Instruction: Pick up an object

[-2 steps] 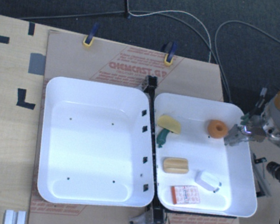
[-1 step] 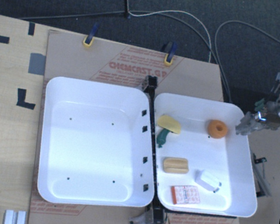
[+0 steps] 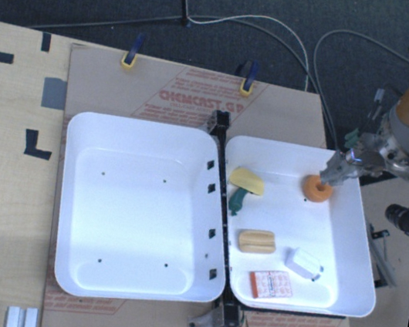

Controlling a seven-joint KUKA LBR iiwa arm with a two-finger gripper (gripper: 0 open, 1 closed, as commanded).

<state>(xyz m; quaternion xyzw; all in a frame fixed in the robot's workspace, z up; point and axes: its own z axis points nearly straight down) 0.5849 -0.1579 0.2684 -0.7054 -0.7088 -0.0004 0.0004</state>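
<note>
Five things lie in the right bin (image 3: 350,224); the orange round piece (image 3: 316,189) near its far right edge is the one I'm working. My gripper (image 3: 338,171) sits right over it, touching or nearly so, though I can't tell how the claw stands. I judge this the grasp step; next comes a firm close and straight lift.

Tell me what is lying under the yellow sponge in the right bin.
A teal green object pokes out from beneath the yellow sponge in the right bin. The sponge covers its upper end, so I cannot tell what it is.
</note>
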